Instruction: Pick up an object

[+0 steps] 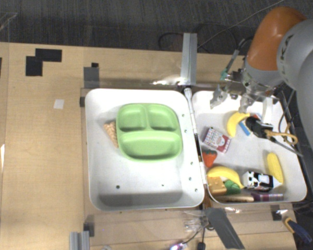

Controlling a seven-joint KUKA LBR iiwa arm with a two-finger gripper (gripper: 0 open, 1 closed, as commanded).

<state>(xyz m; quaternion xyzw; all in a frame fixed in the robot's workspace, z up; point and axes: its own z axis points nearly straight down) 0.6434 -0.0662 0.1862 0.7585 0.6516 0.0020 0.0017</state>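
Over the right bin, the grey arm with its orange band is seen reaching in from the right, and the gripper is held above the bin's far end with its two fingers spread and nothing between them. In the left bin a green divided tray is laid over a tan waffle-like piece. The likeliest target, a yellow toy banana, lies just below and slightly right of the open jaws, near but apart from them. It is judged to be light, stiff plastic with a smooth, slippery skin, best taken across its narrow middle. A small printed carton, a corn cob and a black-and-white cow toy are scattered nearer the camera.
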